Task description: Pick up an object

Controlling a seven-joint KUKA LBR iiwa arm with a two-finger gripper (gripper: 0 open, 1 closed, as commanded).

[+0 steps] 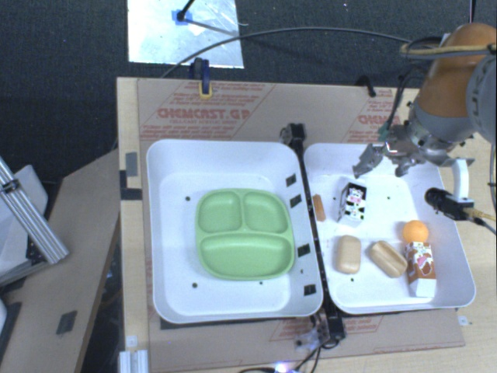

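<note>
My tool (386, 158) hangs open, holding nothing. I judge the little carton (354, 204) light and stiff. I'd pinch its flat sides.

The one camera hangs fixed above the bench (233, 103), looking down at a slant toward twelve o'clock. It stands far enough off to take in both white bins: the left bin (175, 169) toward nine o'clock, the right bin (450, 286) toward three. The arm (454, 84) reaches in at two o'clock.
</note>
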